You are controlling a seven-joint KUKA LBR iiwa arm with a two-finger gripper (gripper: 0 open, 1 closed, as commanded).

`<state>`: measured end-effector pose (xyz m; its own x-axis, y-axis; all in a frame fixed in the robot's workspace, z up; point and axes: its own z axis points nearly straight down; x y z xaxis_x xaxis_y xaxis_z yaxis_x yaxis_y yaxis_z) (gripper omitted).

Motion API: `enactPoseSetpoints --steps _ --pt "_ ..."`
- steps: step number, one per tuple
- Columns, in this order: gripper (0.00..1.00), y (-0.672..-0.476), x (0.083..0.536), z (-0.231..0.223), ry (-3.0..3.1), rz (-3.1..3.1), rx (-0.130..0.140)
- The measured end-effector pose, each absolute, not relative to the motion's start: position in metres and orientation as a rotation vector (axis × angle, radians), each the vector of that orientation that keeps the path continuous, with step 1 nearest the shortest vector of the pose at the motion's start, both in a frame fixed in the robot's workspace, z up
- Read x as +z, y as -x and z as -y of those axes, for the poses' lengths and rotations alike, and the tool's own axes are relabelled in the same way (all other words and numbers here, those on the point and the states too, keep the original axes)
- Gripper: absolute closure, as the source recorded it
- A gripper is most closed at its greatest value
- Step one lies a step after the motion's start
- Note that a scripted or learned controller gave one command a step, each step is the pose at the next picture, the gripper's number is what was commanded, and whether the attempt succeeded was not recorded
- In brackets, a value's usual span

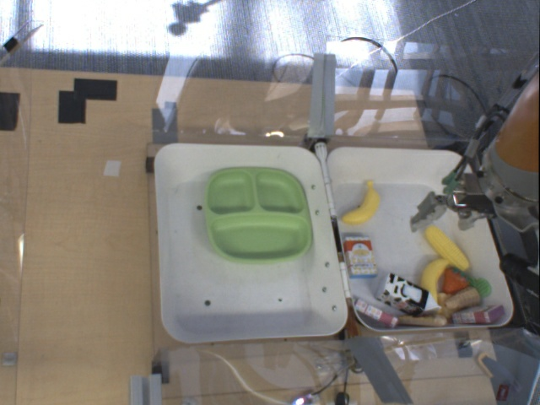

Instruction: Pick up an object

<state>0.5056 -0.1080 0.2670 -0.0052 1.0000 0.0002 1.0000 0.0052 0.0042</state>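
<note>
Since the left bin (181, 251) carries just the green divided plate (257, 213), all pick candidates sit in the right bin (396, 171). L to R there: banana (364, 204) lying alone near the divider, small carton (361, 256) just below it, then a crowded pile at the front-right corner, incl. corn cob (446, 247) and carrot (456, 281). Gripper (442, 209) hangs above the corn cob, fingers spread apart, nothing between them. Recommended: descend straight, straddle the cob across its short axis, close only once fingers clear both sides. Avoid the pile; neighbours touch and may block closure.
</note>
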Motion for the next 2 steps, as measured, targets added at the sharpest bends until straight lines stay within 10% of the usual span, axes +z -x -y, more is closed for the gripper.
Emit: enactPoseSetpoints --steps 2 --pt "0.0 -0.588 0.112 0.083 -2.172 -2.268 0.003"
